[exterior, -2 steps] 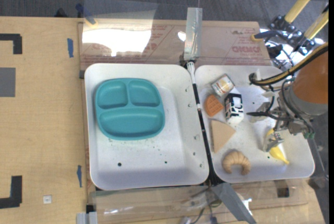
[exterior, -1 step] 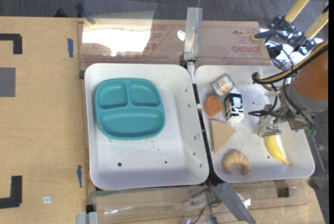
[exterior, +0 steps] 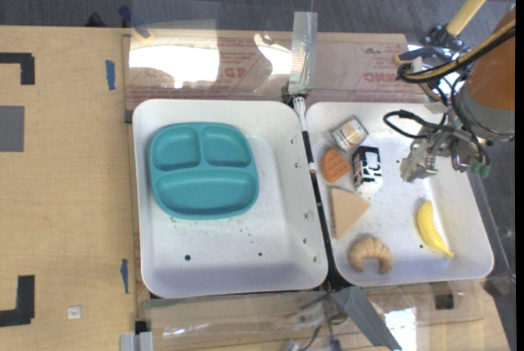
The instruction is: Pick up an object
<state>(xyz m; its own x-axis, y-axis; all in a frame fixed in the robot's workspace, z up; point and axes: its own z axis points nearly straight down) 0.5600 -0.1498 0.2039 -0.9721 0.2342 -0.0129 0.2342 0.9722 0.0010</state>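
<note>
The right bin holds several small items. Near its right side lies a yellow banana, and a croissant sits at the front. A tan wedge, an orange round piece, a black-and-white item and a small labelled tub lie on the left side. My gripper hangs over the bin's right half, just above and behind the banana and to the right of the black-and-white item. Nothing is seen held in it.
A teal divided plate lies in the left bin. A raised divider separates the two bins. Black and yellow cables loop around the wrist at the back right. Clear plastic sheeting stands behind the bins.
</note>
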